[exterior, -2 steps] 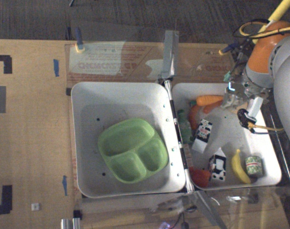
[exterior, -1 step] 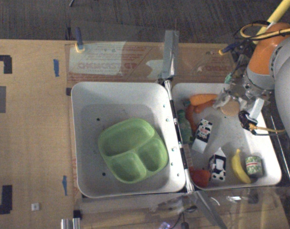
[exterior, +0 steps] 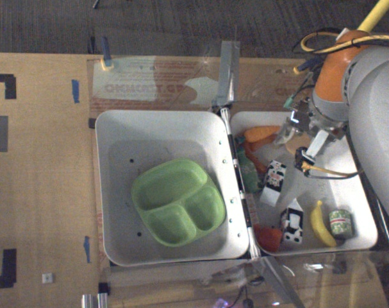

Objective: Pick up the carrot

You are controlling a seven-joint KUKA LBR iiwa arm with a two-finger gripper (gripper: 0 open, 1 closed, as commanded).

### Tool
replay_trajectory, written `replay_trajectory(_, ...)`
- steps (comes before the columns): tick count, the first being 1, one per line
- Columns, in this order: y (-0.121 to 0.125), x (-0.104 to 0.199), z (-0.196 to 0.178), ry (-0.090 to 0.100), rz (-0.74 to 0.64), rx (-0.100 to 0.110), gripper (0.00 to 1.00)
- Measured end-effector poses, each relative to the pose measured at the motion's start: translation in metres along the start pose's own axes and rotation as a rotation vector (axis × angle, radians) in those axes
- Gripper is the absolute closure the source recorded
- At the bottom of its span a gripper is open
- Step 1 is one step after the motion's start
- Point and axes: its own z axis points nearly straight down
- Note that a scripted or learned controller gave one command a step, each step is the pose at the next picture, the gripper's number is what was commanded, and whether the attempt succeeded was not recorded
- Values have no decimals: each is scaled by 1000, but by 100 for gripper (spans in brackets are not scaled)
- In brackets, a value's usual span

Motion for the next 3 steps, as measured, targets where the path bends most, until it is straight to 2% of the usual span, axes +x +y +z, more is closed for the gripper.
replay_trajectory(1,-2,10,3,6,-281,-9,0)
replay_trajectory(2,-16,32,2,-9,-221,-13,0)
replay_trajectory(3,-17,34,-6,-6,-222,-9,100)
